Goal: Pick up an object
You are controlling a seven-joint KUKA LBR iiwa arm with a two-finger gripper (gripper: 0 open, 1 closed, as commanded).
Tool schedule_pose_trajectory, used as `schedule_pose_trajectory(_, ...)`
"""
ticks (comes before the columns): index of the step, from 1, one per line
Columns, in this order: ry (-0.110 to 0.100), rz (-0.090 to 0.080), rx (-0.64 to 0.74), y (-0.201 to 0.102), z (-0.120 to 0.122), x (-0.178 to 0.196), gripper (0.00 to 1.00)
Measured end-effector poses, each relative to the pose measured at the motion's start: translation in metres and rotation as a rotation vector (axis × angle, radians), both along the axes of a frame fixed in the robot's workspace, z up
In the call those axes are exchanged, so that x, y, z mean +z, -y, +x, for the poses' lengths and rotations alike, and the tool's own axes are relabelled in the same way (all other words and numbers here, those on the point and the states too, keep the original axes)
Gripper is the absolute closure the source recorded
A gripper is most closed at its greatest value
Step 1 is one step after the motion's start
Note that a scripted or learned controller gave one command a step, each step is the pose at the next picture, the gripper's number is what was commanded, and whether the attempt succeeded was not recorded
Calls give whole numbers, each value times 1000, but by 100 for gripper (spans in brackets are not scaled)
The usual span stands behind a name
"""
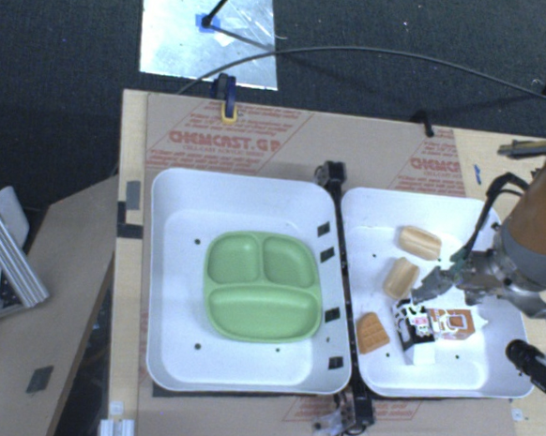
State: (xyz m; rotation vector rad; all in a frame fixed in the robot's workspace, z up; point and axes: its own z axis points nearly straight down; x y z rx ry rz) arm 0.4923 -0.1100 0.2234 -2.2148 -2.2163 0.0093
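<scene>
The claw (429, 289) hangs low in the right bin (467, 383), just above a small printed packet (434, 326); whether it is clenched or released cannot be told, and nothing shows gripped in it. The packet is flat, white with red and black print. Just left of the claw lies a tan, rounded bread-like piece (400, 276); above it a smoother bun shape (419, 241); lower left a flat, ridged orange cracker (372, 332). Well to the left, in the left bin (171, 251), sits a matte green divided plate (263, 286). Both bins rest on the cardboard-covered counter (261, 136).
</scene>
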Motion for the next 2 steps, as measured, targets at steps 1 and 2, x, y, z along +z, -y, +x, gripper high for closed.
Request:
schedule_pose_trajectory(1, 12, -2, 3, 0, 3, 5, 0)
schedule_pose_trajectory(2, 6, 0, 1, -7, 1, -55, 0)
